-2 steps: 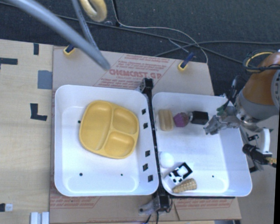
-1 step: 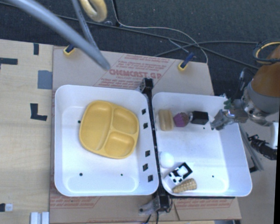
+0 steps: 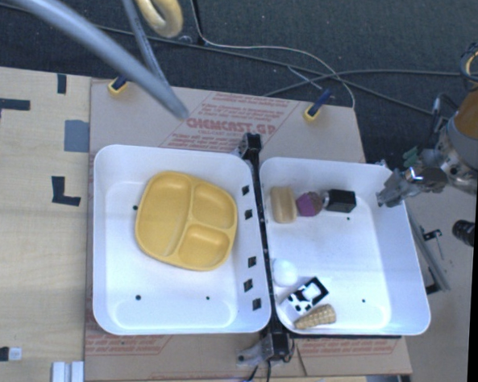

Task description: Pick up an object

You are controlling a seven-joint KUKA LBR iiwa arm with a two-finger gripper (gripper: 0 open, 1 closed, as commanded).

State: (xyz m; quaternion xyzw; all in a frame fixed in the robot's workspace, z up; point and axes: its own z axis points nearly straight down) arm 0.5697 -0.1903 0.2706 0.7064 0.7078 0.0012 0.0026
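- I take the right bin (image 3: pixel 396 260) as my landmark; every loose candidate I can see lies inside it, with the yellow divided plate (image 3: pixel 187 220) over in the left bin (image 3: pixel 111 243).
- Along the right bin's far wall sit a tan block (image 3: pixel 282 204), a purple piece (image 3: pixel 308 203) and a black piece (image 3: pixel 340 200), touching one another in a row.
- At the right bin's near-left corner lie a white ball (image 3: pixel 285 270), a black-and-white checkered piece (image 3: pixel 307 294) and a tan cone (image 3: pixel 316 316), close together.
- I judge them all light toys. The tan block looks stiff and flat-sided, so I would take it across its short sides. The cone and ball may roll or slip out of a pinch.
- The gripper (image 3: pixel 394 190) hangs at the right bin's far-right corner, just over the rim, with the arm (image 3: pixel 459 151) coming in from beyond that side.
- I cannot tell how the tool stands; nothing visible is caught in it, and it is well apart from the row of three.
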